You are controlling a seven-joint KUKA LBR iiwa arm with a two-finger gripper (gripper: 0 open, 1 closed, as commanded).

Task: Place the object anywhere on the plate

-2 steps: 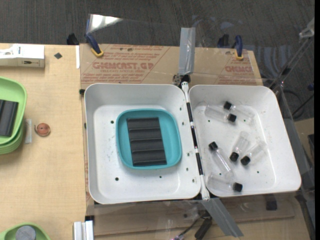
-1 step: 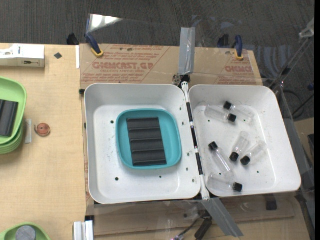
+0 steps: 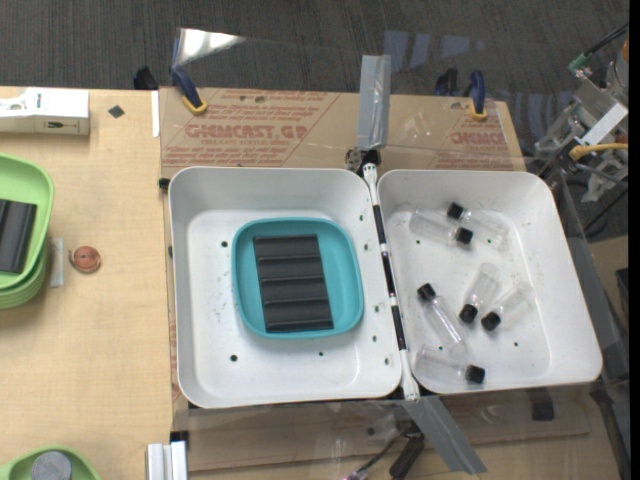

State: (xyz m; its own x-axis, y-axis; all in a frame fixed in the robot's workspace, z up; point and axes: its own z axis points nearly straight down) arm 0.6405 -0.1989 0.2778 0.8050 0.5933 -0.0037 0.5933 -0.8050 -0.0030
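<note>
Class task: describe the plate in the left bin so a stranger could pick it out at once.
Find the two white bins side by side; take the left bin. In its middle lies the plate, teal with rounded corners, bearing a dark ribbed block, unlike the clear vials next door.

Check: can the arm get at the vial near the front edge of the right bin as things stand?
Probably yes. The vial lies flat near the right bin's front wall, open from above, with the other vials apart from it. The nearby wall could crowd one finger on the way down.
</note>
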